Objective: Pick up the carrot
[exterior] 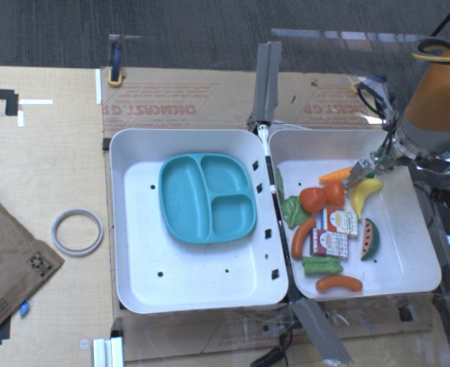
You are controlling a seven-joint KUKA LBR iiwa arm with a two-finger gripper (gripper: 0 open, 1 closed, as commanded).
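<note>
A single fixed camera looks down on the bench from above at a slant, from the near side, taking in both shallow white plastic bins: the left bin (133, 228) and the right bin (416, 274). It stands far enough off to include the pale wooden benchtop (41, 151) at left and dark carpeted floor (210, 14) beyond. The grey-and-orange arm (432, 102) enters at the right edge.

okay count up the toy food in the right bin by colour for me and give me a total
Orange or red: 4, namely carrot, tomato, two sausages
Green: 3, namely leafy piece, bean pod, thin strip
Yellow: 1, banana
Mixed: 2, carton, watermelon slice
Total: 10
</note>
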